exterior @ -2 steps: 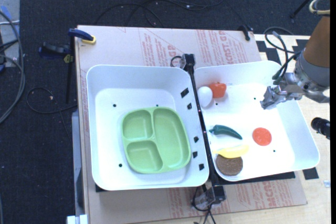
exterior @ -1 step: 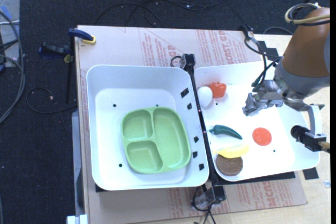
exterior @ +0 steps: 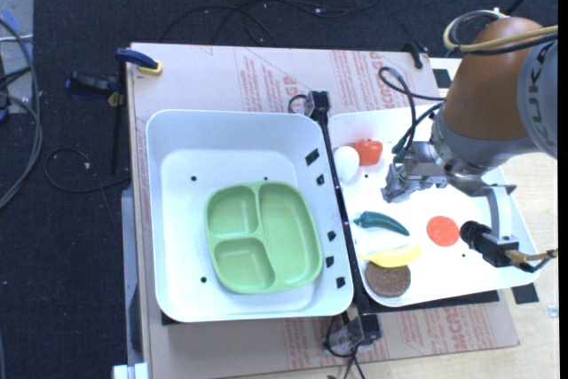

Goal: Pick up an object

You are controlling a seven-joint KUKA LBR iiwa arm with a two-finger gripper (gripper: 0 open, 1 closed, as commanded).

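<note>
Two bins; your tool [exterior: 397,189] hangs over the right bin [exterior: 461,280], grip state unclear; green pepper [exterior: 382,223] lies just below it, long axis left-right.

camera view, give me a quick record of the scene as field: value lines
left bin: holds a green divided tray
right bin: white egg, red item, teal pepper, orange disc, yellow piece, brown round item
gripper: over the right bin, above the teal pepper, nothing seen between its fingers
arm: reaches in from the right
</note>
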